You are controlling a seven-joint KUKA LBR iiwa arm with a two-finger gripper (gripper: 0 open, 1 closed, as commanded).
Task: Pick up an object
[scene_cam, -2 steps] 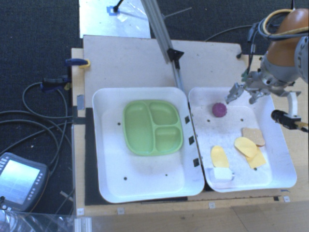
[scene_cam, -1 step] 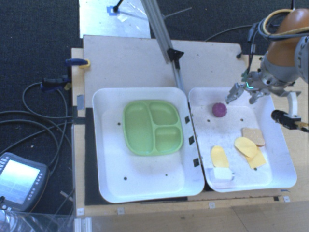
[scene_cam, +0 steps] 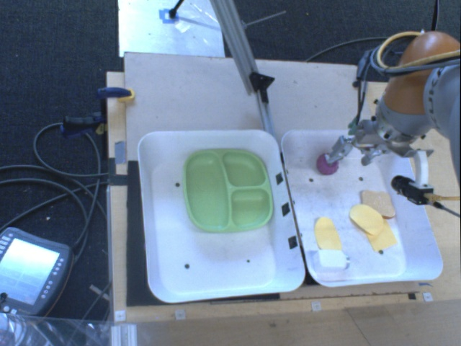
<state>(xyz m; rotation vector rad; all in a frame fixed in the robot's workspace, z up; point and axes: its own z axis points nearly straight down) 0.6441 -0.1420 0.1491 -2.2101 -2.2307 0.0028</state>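
arm enters from the right of the camera view, orange band above the wrist, the jaws point(scene_cam: 355, 151) set over the far part of the right bin point(scene_cam: 432, 265).

jaws state: two fingers show, one slanting down-left toward a small purple object point(scene_cam: 328, 165), the other off to its right; they look spread fairly wide. nothing sits between them.

candidate object: the purple object, small and roundish, lies on the floor of the right bin near its far-left corner. it sits just left of and slightly nearer the camera than the jaws' midpoint; the left finger tip looks to be just beside or touching its upper right edge, cannot tell which. no clear long axis on it, so finger orientation probably matters little.

other contents, right bin: tan slice point(scene_cam: 379, 202), yellow piece point(scene_cam: 366, 218) overlapping another yellow bit beneath it, a yellow oblong point(scene_cam: 326, 232) and a white block point(scene_cam: 332, 259) near the front. all lie nearer the camera and well apart from the jaws.

left bin point(scene_cam: 162, 265): green divided plate point(scene_cam: 227, 190), flat, three compartments, nothing in them.

judgement: nothing is grasped yet. the coming move turns on a small shift left and toward the camera, so the purple object falls between the fingers rather than outside the left one. risk: the finger nudges it away on descent.
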